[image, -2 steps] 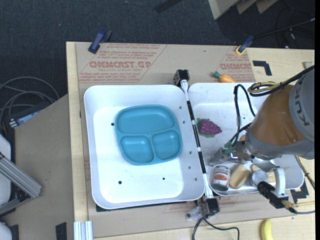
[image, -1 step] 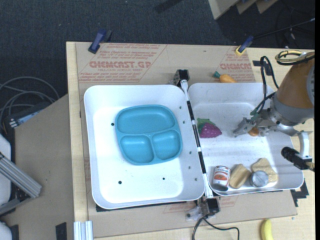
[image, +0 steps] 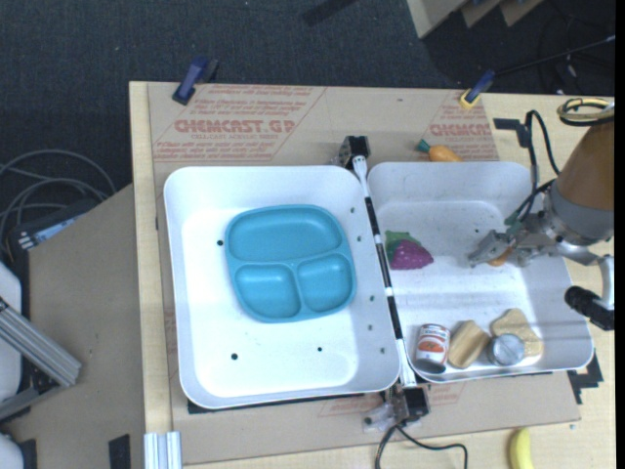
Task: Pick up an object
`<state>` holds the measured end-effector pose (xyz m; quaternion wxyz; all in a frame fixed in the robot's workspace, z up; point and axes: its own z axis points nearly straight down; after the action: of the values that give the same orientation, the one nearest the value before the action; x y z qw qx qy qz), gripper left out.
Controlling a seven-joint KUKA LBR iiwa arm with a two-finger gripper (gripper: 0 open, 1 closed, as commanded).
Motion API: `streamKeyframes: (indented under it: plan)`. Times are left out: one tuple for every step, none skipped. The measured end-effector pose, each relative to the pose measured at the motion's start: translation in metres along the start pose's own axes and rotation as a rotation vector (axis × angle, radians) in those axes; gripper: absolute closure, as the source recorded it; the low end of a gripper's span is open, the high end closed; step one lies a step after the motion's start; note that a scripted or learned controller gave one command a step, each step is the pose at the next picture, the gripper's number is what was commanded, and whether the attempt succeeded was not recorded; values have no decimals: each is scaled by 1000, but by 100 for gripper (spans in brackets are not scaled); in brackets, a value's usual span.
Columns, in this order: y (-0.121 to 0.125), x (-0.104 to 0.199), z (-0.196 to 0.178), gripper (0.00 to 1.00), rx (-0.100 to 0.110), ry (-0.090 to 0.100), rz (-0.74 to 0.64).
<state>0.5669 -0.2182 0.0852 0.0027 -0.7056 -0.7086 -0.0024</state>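
I see a small orange piece (image: pixel 500 257) right at the tips of the hand (image: pixel 491 253), in the right bin (image: pixel 459 182) – but whether the hand is clenched on it or merely beside it I cannot tell. Taking that right bin as my landmark: the hand sits over its middle, towards the right wall, with the arm (image: pixel 586 189) coming in across the right rim. Left of the hand, near the bin's left wall, lies a purple grape bunch with green leaves (image: pixel 408 252). Along the bin's near edge I count a small red-labelled can (image: pixel 431 346), a tan bread-like piece (image: pixel 468 341), a silver round thing (image: pixel 506 350) and another tan piece (image: pixel 518 324), close together. Just beyond the bin's far rim, on the table (image: pixel 244 125), lies a toy carrot (image: pixel 439 151). Left of the right bin, touching it, is the left bin (image: pixel 195 291) – it carries a blue divided plate (image: pixel 289 262).
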Motion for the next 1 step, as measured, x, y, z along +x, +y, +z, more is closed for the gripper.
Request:
streamKeyframes:
  plan:
    - [3, 0, 1, 0, 3, 3, 0]
